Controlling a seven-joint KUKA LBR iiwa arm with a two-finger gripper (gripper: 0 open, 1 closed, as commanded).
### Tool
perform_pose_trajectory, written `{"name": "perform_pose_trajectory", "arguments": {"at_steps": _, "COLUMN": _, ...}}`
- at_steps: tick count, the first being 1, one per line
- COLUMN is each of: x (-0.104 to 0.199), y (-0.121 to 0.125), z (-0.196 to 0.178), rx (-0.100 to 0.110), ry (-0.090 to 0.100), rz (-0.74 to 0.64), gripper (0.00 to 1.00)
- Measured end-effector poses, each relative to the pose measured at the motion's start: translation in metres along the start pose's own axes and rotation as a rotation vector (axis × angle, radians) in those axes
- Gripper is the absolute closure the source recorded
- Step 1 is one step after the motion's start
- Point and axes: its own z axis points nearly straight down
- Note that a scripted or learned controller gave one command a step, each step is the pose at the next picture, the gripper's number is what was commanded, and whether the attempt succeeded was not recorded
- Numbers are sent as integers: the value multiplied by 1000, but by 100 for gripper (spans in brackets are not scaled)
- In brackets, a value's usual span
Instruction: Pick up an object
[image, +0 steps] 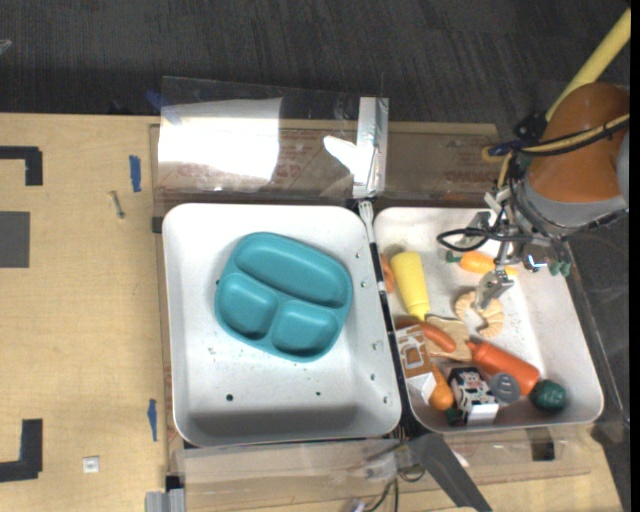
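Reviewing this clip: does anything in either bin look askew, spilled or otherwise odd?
Nothing looks spilled or damaged. The teal divided plate sits at a slight slant in the left bin. In the right bin, the yellow bottle, carrot and other small items lie jumbled near the gripper.

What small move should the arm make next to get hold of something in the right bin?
Probably a short drop straight down. The claw hangs over the pale, tan-coloured piece near the middle of the right bin, with nothing seen between its tips. The yellow bottle and carrot lie off to the sides, so that piece looks like the nearest target.
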Motion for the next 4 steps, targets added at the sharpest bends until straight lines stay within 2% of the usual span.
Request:
{"name": "perform_pose_trajectory", "arguments": {"at_steps": 1, "x": -20, "y": -37, "z": 35, "rx": 2, "ry": -10, "rz": 8, "gripper": 0}}
{"name": "perform_pose_trajectory", "arguments": {"at_steps": 2, "x": -22, "y": -44, "z": 34, "rx": 3, "ry": -13, "rz": 122, "gripper": 0}}
{"name": "perform_pose_trajectory", "arguments": {"at_steps": 3, "x": -28, "y": -4, "z": 46, "rx": 1, "ry": 8, "rz": 292, "gripper": 0}}
{"name": "perform_pose_trajectory", "arguments": {"at_steps": 4, "x": 39, "y": -2, "z": 44, "rx": 0, "ry": 4, "rz": 206, "gripper": 0}}
